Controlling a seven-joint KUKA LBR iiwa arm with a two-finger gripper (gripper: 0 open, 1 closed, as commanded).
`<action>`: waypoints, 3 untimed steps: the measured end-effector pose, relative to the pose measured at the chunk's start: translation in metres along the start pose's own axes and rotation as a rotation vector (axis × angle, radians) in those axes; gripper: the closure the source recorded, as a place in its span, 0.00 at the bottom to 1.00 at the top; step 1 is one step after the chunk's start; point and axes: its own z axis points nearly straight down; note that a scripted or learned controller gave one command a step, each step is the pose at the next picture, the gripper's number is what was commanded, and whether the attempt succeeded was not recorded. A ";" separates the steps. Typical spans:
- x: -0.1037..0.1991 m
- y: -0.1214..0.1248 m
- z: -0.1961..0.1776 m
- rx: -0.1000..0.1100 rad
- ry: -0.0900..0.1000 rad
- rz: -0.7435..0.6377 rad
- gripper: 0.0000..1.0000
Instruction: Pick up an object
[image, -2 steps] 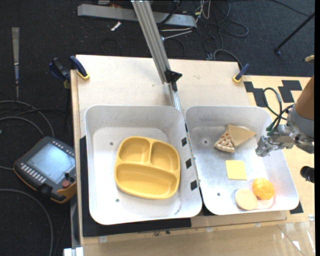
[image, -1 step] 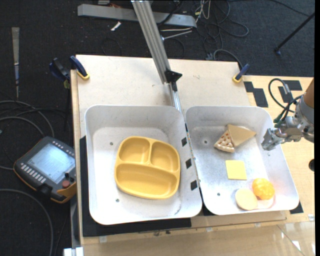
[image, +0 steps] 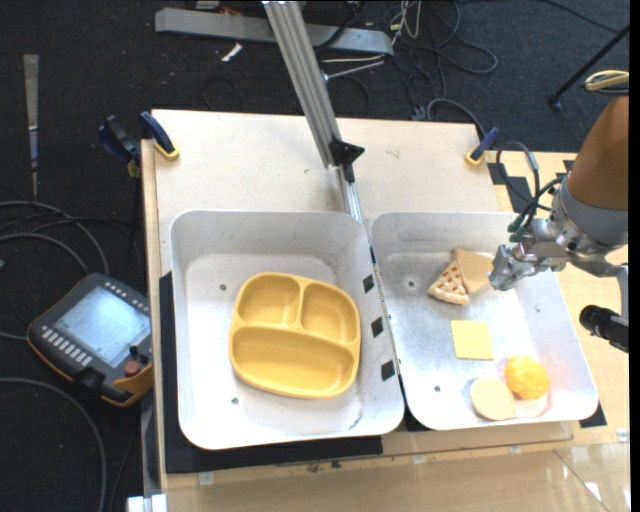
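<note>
I see my end effector (image: 508, 268) at the right of the frame, low over the right bin (image: 420, 240), touching a tan wedge (image: 473, 266) beside the pizza slice (image: 449, 285); I cannot tell its grip. A yellow divided tray (image: 296, 334) fills the left bin (image: 200, 250).
</note>
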 end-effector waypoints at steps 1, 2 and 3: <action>0.050 0.010 0.012 0.004 0.001 0.000 1.00; 0.105 0.035 0.013 0.001 0.000 -0.001 1.00; 0.151 0.040 0.010 0.002 0.001 0.000 1.00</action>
